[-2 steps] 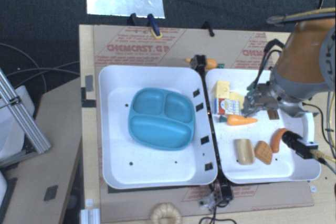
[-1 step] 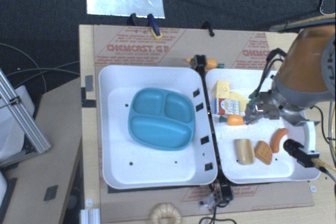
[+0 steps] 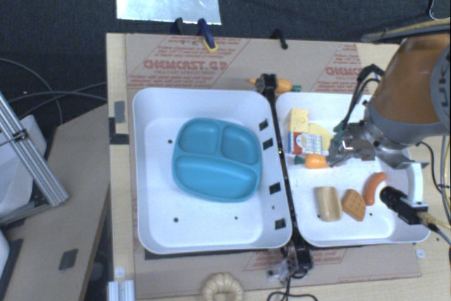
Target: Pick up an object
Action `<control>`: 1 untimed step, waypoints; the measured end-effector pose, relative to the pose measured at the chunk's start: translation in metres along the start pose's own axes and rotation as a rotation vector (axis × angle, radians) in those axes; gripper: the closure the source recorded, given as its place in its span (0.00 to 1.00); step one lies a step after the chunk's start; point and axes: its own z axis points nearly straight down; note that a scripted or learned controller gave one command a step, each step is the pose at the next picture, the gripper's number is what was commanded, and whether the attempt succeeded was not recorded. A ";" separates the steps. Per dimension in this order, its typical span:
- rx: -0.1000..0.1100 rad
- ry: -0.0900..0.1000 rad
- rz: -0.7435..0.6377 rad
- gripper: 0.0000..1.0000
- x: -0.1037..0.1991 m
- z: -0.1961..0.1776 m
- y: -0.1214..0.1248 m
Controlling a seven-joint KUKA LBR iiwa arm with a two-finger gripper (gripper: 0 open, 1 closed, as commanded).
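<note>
Tool hovering low in the right bin.
Its finger state cannot be told; it is sitting just beside a small orange piece, near the milk carton.

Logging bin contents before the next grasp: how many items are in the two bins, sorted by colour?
Blue: 1, divided plate, left bin
Yellow: 1, cheese wedge, right bin
White and red: 1, small carton
Orange: 2, carrot piece, sausage
Tan: 2, bread roll, waffle
Total: 7
</note>
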 end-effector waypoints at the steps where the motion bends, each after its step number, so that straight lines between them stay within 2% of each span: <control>1: 0.000 0.001 -0.004 1.00 0.015 -0.010 0.008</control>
